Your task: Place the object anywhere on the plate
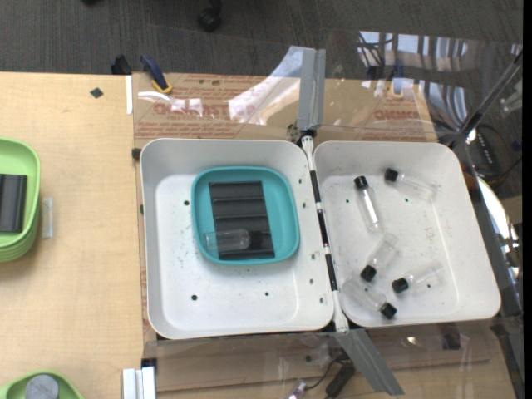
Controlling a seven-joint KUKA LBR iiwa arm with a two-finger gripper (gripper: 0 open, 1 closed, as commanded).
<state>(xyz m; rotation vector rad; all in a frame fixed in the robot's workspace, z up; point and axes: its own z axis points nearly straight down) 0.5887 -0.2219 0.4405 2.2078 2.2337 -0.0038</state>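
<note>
Left bin (166, 298): roomy around plate (287, 223).

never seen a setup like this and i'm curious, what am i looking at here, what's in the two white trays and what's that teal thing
This is one picture from a camera fixed above a workbench, looking down at a slant. Two shallow white bins sit side by side. The left bin holds a teal plate with dark ridged slots in its middle, and one clear vial lies on the plate near its front edge. The right bin holds several more clear vials with black caps, scattered loosely, for example one near the back and one at the front. A robot arm normally reaches in from the right to move a vial onto the plate. On the wooden bench to the left sits a green tray.
</note>
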